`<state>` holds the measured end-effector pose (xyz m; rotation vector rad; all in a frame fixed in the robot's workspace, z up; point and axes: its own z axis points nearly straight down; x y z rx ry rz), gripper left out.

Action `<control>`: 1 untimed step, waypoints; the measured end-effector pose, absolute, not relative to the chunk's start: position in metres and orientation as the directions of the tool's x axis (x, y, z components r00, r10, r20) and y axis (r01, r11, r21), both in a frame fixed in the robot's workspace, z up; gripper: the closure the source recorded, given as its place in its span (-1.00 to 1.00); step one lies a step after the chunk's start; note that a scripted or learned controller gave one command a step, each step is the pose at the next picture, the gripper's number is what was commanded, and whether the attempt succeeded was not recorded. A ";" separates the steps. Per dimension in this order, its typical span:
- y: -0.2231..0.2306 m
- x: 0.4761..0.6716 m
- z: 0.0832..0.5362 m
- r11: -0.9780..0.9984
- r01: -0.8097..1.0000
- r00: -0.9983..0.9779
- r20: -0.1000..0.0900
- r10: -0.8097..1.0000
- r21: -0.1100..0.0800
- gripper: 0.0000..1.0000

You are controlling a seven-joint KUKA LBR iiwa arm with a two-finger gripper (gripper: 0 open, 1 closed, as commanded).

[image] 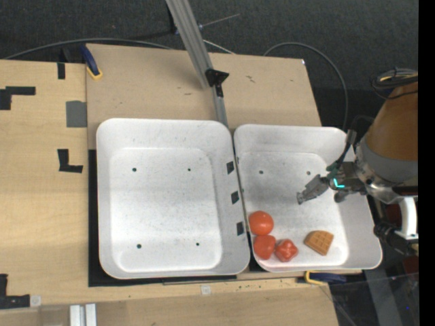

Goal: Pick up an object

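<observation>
In the right bin [285, 141], three red items lie near the front left corner: a round red tomato [261, 222], a red piece [264, 246] below it, and a red pepper-like piece [286, 250] beside that. A tan waffle-like piece [319, 242] lies to their right. My gripper [307, 192] hangs over the middle right of this bin, above and to the right of the tomato, apart from every object. Nothing is seen between its fingers.
The left bin [163, 195] sits beside the right one, with a divider edge between them. A grey metal pole [194, 36] slants in from the top. The arm's orange and grey body [397, 141] fills the right side. Cables run behind the bench.
</observation>
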<state>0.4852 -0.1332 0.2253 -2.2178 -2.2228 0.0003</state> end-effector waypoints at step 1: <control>-0.134 0.488 0.181 0.000 1.000 0.000 0.001 1.000 -0.006 -1.00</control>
